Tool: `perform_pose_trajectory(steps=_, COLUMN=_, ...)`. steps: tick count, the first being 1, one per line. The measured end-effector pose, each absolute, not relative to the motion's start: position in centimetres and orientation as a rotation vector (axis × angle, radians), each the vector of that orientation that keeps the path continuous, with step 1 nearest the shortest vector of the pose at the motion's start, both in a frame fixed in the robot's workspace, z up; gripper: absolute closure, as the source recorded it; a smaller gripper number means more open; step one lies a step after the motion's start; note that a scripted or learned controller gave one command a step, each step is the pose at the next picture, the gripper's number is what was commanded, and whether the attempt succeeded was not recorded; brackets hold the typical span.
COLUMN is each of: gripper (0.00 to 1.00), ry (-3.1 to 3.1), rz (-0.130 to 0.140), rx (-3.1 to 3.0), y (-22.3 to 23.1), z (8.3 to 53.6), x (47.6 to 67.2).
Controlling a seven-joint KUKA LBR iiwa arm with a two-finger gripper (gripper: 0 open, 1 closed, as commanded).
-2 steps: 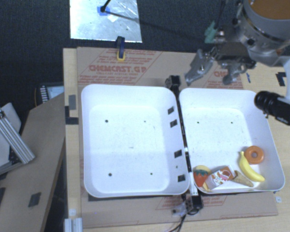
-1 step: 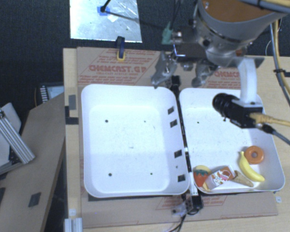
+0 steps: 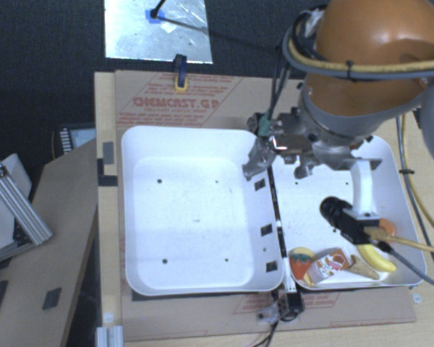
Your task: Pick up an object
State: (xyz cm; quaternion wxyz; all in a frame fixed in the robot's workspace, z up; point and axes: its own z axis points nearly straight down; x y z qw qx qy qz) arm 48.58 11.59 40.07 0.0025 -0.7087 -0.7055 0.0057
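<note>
Since banana (image 3: 376, 257) lies in small cluster along right bin's (image 3: 311, 219) lower edge in camera view, we judge it likely toy: light, stiff, smooth, a bit slippery. Best taken across its middle. Orange fruit (image 3: 301, 264) and packet (image 3: 327, 266) sit just beside it, crowding approach. Gripper (image 3: 278, 161) hangs at bin's upper-left corner, by divider with left bin (image 3: 195, 215), well apart from cluster, wrist pointing down. Open or closed, we cannot tell.

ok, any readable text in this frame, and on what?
"CHEMCAST": red print on the cardboard sheet behind the left bin; characters after it blurred.
Smaller red lines above it: too small to read.
Red print at the cardboard's front edge: unreadable.
Packet in the right bin: print blurred.
</note>
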Motion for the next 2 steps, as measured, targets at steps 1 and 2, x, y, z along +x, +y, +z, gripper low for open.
perform_pose_trajectory(steps=1, gripper=0.0, ry=-2.233, rz=-0.011, rx=-2.212, y=17.9, z=44.9, x=48.6)
perform_pose_trajectory(steps=2, gripper=0.0, ry=-2.235, rz=-0.018, rx=-2.212, y=23.8, z=52.9, x=48.6)
